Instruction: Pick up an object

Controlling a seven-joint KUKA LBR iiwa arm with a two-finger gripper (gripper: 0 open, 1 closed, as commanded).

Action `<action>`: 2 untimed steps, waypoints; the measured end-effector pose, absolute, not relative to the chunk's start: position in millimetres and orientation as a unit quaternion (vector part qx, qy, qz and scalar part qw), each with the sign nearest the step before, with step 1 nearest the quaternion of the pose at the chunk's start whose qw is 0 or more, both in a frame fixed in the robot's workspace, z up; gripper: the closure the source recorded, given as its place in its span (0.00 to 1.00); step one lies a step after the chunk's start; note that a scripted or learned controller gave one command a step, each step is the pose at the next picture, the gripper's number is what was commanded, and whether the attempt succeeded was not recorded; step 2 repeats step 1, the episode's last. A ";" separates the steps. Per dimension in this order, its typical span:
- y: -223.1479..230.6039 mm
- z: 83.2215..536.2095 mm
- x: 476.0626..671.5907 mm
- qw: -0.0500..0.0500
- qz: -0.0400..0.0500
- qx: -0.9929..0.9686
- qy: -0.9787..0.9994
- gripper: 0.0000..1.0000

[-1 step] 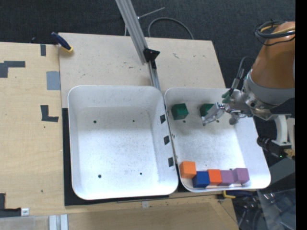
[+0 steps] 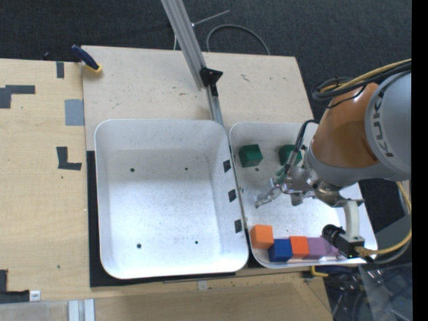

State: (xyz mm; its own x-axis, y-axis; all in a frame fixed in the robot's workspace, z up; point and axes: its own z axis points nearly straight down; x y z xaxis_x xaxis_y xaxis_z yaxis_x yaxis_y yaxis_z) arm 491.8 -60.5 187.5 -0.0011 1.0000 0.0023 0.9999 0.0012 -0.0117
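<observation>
Along the near edge of the right bin (image 2: pixel 249 179) an orange block (image 2: pixel 262 235), a blue block (image 2: pixel 281 249), another orange block (image 2: pixel 299 245) and a purple block (image 2: pixel 319 247) are lined up. Farther in, the gripper (image 2: pixel 273 191) is seen low over bare floor, nothing held; its opening cannot be told. A green block (image 2: pixel 251 155) by the far edge is best approached squarely. "KU" is read on the arm.

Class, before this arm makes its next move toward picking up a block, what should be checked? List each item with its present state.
1. Blocks within the right bin: ok; green block, orange block, blue block.
2. Gripper over the right bin: ok.
3. Block between the fingers: not ok, none seen.
4. Gripper directly above a block: not ok; it sits between green and orange.
5. Second green block fully visible: not ok, arm covers part.
</observation>
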 end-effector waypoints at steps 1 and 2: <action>-98.2 295.8 494.0 -0.003 -0.002 -0.707 -0.707 0.00; -98.2 295.8 494.0 -0.003 -0.002 -0.707 -0.707 0.00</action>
